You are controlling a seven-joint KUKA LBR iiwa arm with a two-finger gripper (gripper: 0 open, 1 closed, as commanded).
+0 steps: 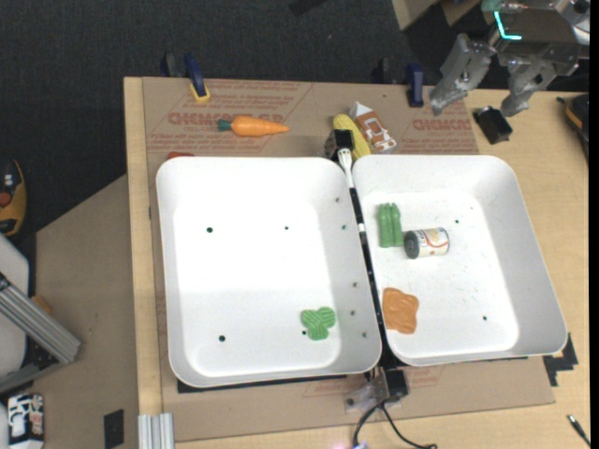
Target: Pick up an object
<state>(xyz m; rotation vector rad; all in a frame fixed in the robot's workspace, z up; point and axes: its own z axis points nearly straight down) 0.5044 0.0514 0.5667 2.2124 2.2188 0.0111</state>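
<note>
Claw spread open, holding nothing; red cardboard lettering unreadable.

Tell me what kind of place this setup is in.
Most likely a robotics lab bench for grasping trials: two white bins clamped to a cardboard-covered board, toy food such as a carrot and a small can, and a robot gripper hanging above.

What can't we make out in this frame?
- Gripper: the arm above it is cut off by the camera view's top and right edges.
- Small can in the right bin: label too small to read.
- Packet and yellow item behind the bins: partly overlapping and hidden by a black clamp; identity unclear.
- Orange piece: too blurred to identify.
</note>
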